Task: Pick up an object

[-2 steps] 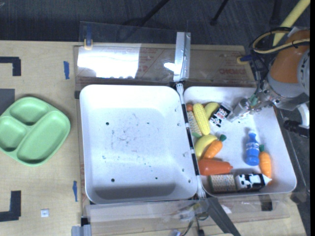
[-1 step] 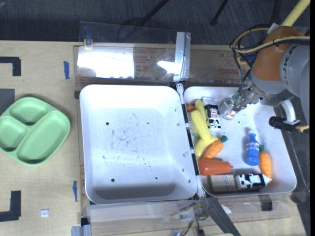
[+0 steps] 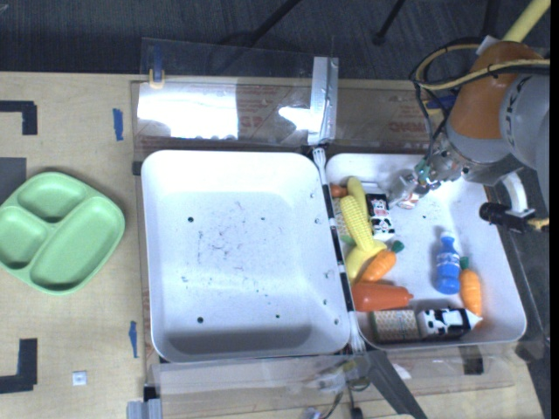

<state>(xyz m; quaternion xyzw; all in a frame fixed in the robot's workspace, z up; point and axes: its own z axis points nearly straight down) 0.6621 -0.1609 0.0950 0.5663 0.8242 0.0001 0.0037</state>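
**A:** Where's your arm right now?

**B:** You've got the grey arm (image 3: 511, 116) reaching in from the right over the far part of the right bin (image 3: 511, 321). Your gripper (image 3: 417, 184) sits low near that bin's back wall, tilted toward the left. Whether its pincer is apart or together, I cannot tell; the tip is small and blurred.

**A:** Anything between the tips?

**B:** Nothing you can confirm. The nearest items lie just left of it and in front of it.

**A:** What can you pick from?

**B:** Everything is in the right bin. Along its left wall you have a yellow corn cob (image 3: 354, 214) lying lengthwise, with a banana (image 3: 360, 257) touching its near end. A small black-and-white box (image 3: 380, 217) lies just beside the corn. An orange carrot (image 3: 376, 267) rests against the banana, and a red-orange sausage-shaped piece (image 3: 381, 298) lies just in front of it. Along the near wall you see a brown grater-like block (image 3: 395, 323) and a cow-patterned piece (image 3: 447, 322) side by side. Toward the right stand 2 more: a blue bottle (image 3: 447, 264) and a second carrot (image 3: 472, 291) just beside it.

**A:** And the other side?

**B:** The left bin (image 3: 166, 182) is next to it, and a green divided plate (image 3: 59, 231) sits on the bench well to the left.
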